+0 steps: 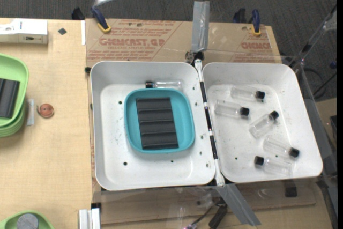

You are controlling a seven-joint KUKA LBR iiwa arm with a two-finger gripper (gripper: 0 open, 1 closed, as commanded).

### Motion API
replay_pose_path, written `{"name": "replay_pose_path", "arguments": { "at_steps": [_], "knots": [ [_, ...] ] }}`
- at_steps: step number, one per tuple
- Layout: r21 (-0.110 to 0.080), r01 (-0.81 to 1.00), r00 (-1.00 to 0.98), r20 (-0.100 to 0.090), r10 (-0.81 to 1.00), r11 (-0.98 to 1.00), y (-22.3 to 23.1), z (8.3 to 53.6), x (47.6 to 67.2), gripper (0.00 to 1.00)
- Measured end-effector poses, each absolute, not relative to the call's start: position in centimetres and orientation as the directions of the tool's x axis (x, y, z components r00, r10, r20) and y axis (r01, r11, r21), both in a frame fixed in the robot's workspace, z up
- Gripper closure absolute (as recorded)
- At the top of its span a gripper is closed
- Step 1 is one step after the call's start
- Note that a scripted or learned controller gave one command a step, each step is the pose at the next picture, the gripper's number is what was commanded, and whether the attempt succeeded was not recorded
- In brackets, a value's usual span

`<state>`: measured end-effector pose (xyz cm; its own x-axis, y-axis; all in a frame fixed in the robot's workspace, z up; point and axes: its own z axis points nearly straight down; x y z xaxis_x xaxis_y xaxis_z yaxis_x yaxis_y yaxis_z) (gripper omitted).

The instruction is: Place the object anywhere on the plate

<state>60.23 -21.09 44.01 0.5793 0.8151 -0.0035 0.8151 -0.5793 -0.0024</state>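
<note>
- Nearest the lens: green-rimmed round lid thing (25,221) at the counter (53,169) corner, nothing to do with the job.
- Can't tell whether the end effector is released or clenched, so best treated as not holding anything yet.
- Guessing the step in hand is still the pick: grab one vial, then carry it over to the plate (185,115).
- Easiest pick, probably: front vial (268,163) in the right bin (303,110), lying apart from the others with room on both sides. Worth closing across the clear body, not the black cap, since round plastic will likely roll or squirt out.
- Would skip the slanted vial (265,122) and the one near the right wall (281,147); near each other, easy to bump both.
- For the drop: aim mid-plate and let go low. Black ribbed insert (156,122) covers most of the teal plate, and the grooves might help stop rolling.
- Right bin contents: five clear black-capped vials in all, including two toward the back (248,94) (232,110), all lying on their sides.
- Left bin (112,161) contents: the plate, plus one more vial (163,83) lying just behind the plate's back rim, off the plate.
- Nothing on the plate so far besides the insert, so task not done.
</note>
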Motion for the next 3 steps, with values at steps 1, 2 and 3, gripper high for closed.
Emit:
{"name": "replay_pose_path", "arguments": {
  "at_steps": [1, 2, 3],
  "knots": [
    [-0.002, 0.815, 0.579, -0.004, 0.815, -0.579, -21.09, 44.01, 60.23, 0.0],
    [-0.002, 0.815, 0.579, -0.004, 0.815, -0.579, -21.09, 44.01, 60.23, 0.0],
    [-0.002, 0.815, 0.579, -0.004, 0.815, -0.579, -21.09, 44.01, 60.23, 0.0]
  ]
}}
